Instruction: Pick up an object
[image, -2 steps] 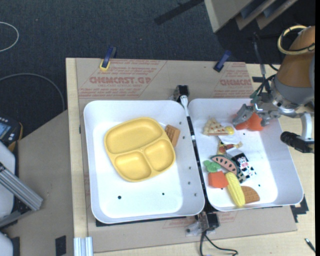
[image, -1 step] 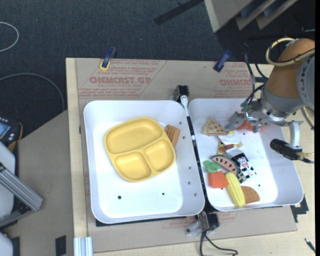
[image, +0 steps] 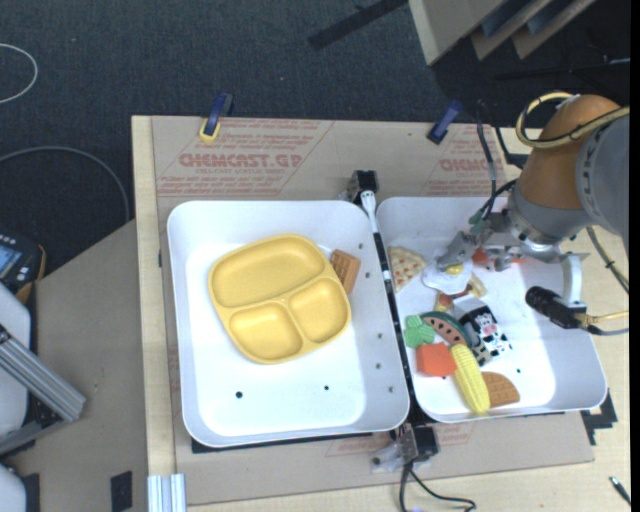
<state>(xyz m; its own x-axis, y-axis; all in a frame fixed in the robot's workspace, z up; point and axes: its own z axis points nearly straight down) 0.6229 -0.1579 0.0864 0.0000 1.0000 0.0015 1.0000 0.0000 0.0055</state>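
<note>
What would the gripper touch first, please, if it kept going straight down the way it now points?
Probably the fried egg toy beneath the gripper in the right bin; depth is unclear from this slanted view.

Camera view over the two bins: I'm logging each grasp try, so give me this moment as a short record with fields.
left bin: shallow white bin holding a yellow three-compartment plastic plate; a brown waffle-textured toy piece lies beside the plate's right edge
right bin: shallow white bin with a pile of toy food, including a yellow toy corn cob, a pizza-slice toy and an orange-red block
arm: grey arm with orange band, reaching in from the right
gripper: low over the right bin's far part
grasp: cannot tell
</note>
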